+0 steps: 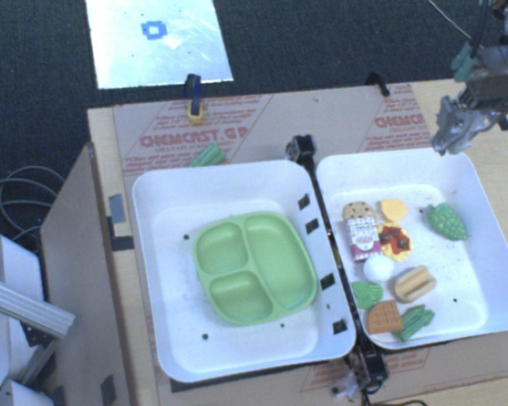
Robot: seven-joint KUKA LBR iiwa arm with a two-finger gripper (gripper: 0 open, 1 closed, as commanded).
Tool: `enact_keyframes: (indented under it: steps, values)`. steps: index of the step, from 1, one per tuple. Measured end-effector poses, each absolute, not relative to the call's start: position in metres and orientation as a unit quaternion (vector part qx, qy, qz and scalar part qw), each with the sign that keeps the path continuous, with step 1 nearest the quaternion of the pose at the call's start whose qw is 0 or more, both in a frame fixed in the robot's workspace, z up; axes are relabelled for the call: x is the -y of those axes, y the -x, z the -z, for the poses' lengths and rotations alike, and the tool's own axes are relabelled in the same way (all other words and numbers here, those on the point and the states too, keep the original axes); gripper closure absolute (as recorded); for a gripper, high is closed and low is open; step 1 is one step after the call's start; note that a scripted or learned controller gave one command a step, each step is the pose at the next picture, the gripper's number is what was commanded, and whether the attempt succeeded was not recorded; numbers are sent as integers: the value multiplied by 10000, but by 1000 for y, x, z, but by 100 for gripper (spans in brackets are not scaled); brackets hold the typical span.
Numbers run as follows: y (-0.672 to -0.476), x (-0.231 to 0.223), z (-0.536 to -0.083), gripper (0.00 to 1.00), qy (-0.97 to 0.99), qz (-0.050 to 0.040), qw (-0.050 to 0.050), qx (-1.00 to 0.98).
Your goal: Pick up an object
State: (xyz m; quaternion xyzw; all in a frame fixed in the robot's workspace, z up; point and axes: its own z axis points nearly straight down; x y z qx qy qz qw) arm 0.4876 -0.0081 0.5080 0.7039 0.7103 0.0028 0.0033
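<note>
Dark carpet framed the bench (pixel 226 127), and you had two white bins on it: the left bin (pixel 168 254) held a green tray (pixel 253 266), the right bin (pixel 490 251) the toy food. Your gripper (pixel 452 134) hung over the right bin's far corner; I couldn't tell its finger state. Best bet: the green toy (pixel 445 221), apart from the pile, just below you — drop straight down.

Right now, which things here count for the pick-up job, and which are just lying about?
For the job:
- tool, above the right bin's far corner
- toy foods in the right bin: cookie, hot dog, grapes, white egg

Lying about:
- green divided tray in the left bin
- yellow-blue clamp
- reflective sheet
</note>
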Motion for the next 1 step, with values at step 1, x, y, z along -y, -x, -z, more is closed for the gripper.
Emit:
enact_keyframes:
  steps: [1]
  values:
    - [-491, -77, -484, 100, -7028, -8, -4, -7113]
